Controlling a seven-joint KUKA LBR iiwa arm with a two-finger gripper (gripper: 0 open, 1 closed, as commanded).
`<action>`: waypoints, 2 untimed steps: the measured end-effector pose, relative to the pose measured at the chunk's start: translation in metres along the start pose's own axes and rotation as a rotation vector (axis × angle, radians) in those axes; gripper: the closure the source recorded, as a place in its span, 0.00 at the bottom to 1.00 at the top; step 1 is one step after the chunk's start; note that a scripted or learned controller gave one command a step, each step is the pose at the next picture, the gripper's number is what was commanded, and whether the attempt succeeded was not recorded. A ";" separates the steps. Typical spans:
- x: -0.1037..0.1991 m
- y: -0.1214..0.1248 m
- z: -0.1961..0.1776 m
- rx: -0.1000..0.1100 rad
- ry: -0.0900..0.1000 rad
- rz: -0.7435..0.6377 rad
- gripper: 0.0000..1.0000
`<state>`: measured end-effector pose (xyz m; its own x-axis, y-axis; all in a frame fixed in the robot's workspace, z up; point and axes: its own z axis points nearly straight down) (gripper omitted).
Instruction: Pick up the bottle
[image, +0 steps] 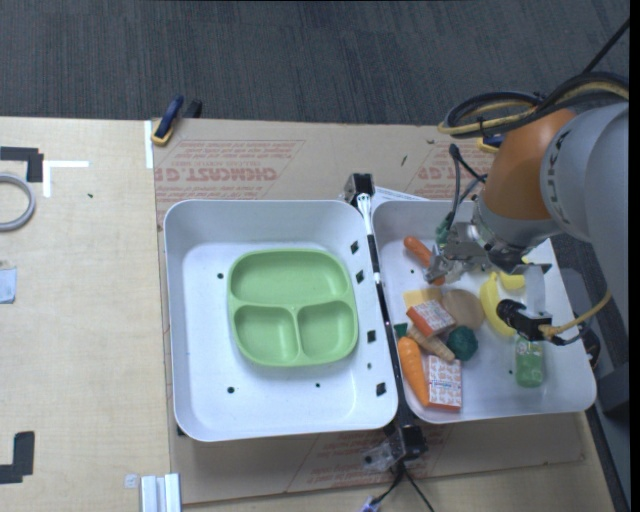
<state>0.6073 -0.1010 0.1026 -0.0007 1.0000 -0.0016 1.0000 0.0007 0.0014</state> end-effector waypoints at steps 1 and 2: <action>0.006 -0.052 0.010 0.002 0.001 0.226 1.00; 0.081 -0.130 -0.089 0.004 0.001 0.351 1.00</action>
<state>0.4770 -0.0196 0.1917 0.3433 0.9392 -0.0011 0.9392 -0.3434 -0.0021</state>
